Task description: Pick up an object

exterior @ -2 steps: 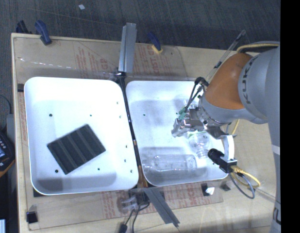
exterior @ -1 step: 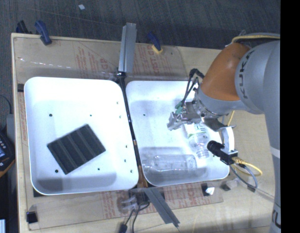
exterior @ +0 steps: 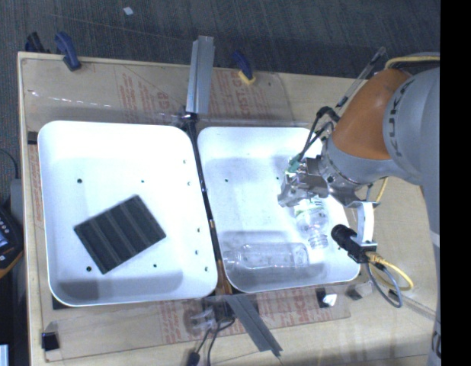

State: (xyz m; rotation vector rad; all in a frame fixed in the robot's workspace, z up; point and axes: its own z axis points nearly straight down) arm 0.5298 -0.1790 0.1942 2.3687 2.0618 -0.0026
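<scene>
The arm came in from the right of the frame, its grey body and orange band filling the upper right, and bent down over the right bin. Its gripper hung low over the right half of that bin, close to the bin's right wall. From where I stood I could not tell how it was set, nor whether anything sat in it; the metal parts and cables around the wrist hid that.

Just below the gripper, toward the lower right of the bin, stood or leaned a small clear plastic bottle, hard to make out against the white floor. It seemed to touch the gripper's lower end, or nearly so, but I could not be sure. A second, larger clear bottle lay on its side along the bin's lower edge, stretched left to right, just beside the small one.

In the left bin a dark ribbed pad lay flat and turned at an angle, in the lower left part, well apart from everything in the other bin.

The two bins sat touching side by side on a wooden bench. A grey metal bar rose from the seam between them toward the top of the frame, and blue clamps gripped the bench's upper edge.
</scene>
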